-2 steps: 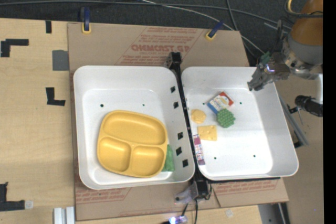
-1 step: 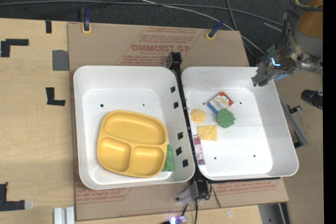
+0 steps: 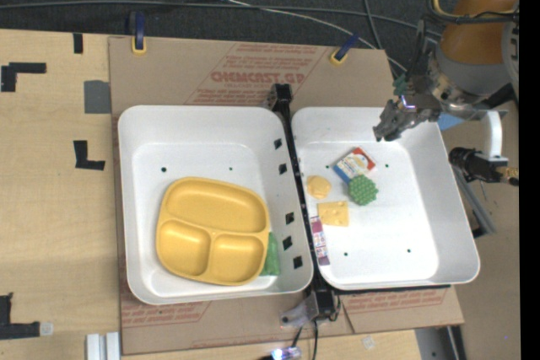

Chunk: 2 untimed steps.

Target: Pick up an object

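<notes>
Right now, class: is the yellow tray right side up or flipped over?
Right side up: the yellow tray shows its three hollow compartments facing upward in the left bin.

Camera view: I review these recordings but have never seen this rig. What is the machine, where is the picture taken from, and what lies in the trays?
One camera fixed above the bench looks down at a slant. The machine on the right is a grey robot arm with an orange band; its gripper hangs over the far edge of the right bin, with nothing visibly between its fingers. The left bin holds a yellow divided tray, with a green item tucked at its right edge. The right bin holds a small blue, white and red packet, a green knobbly ball, a round yellow piece, a yellow cheese-like wedge and a thin purple wrapper.
</notes>
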Tool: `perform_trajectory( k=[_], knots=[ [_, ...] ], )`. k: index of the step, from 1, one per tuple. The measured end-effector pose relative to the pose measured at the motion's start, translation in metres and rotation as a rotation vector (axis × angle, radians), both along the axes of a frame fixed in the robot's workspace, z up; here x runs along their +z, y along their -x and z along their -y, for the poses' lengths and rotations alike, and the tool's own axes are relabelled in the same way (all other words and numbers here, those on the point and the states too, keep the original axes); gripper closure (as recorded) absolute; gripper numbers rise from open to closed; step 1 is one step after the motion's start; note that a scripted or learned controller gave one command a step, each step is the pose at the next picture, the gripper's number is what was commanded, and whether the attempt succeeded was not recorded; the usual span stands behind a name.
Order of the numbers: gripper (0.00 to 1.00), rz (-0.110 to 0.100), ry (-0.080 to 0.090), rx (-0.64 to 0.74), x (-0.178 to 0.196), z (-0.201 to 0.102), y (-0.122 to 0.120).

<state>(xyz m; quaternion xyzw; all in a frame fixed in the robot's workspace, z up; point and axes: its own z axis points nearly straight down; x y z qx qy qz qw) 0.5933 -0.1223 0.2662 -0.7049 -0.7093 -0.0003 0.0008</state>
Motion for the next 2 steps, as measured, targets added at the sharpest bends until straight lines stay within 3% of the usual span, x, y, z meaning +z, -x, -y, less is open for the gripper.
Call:
perform_trajectory(
  k=[2],
  knots=[
    [1.0,-0.002,0.001,-0.002,-0.013,-0.097,0.012]
  ],
)
